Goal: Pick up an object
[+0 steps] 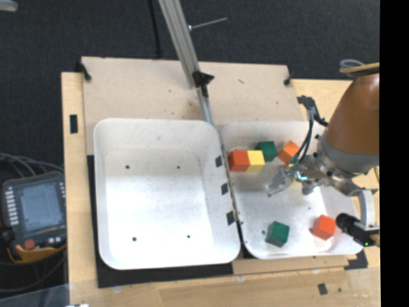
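Note:
The right bin holds several coloured blocks. An orange-red block, a yellow block and a green block sit together near its far left. Just right of them lies an orange block. Another green block rests near the front edge, and an orange-red block lies at the front right. My gripper hangs over the middle of the right bin, below the far group of blocks, with nothing visible between its fingers.
The left bin lies beside the right one. A slanted metal rail rises from the back of the bench between the bins. A teach pendant sits off the bench at the left.

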Tool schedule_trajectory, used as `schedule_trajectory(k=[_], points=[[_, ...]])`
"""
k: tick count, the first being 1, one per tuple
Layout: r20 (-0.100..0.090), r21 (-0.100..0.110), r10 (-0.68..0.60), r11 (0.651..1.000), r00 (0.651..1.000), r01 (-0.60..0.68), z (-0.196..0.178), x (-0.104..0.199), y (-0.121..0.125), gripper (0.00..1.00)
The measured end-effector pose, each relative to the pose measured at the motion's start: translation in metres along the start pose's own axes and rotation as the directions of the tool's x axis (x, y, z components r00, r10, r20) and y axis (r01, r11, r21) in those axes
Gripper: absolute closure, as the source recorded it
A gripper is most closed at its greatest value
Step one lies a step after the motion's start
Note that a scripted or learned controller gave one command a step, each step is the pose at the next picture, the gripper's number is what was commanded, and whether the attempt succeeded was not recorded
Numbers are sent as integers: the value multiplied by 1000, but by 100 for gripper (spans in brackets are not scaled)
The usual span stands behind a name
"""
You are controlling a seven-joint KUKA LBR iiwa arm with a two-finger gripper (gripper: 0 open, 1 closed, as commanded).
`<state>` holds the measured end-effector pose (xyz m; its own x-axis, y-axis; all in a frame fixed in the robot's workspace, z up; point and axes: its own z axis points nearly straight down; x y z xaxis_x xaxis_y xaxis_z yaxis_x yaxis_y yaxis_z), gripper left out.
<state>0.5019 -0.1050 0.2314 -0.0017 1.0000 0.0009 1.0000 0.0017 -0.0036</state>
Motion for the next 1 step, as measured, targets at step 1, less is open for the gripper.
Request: schedule_trajectory(k=[1], points=[[1,-6,3,1000,1000,-3,-2,0,1,0]])
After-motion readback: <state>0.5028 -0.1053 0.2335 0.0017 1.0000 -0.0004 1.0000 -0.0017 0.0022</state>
